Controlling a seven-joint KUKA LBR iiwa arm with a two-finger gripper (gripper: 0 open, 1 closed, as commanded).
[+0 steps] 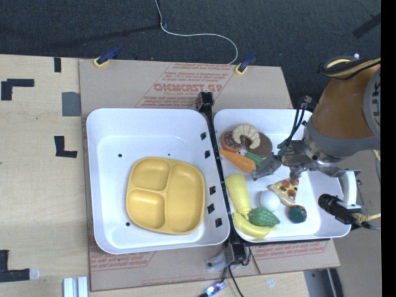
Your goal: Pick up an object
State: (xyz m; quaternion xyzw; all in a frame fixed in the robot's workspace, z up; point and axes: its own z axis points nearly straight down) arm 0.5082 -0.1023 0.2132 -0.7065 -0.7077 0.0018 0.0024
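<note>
Overhead, the grey arm [346,113] reaches in from the right over the right bin [309,231]; its hand [273,166] hangs low above the toys, just beside the carrot [238,160], and whether it is wide or narrow I cannot tell; nothing shows between its tips. Around it lie a doughnut [247,139], a pizza slice [286,192], a white egg [270,200], a yellow banana [241,204], a green leafy piece [263,216] and a small dark ball [297,214]; the left bin [111,129] holds a yellow divided plate [166,195].
</note>
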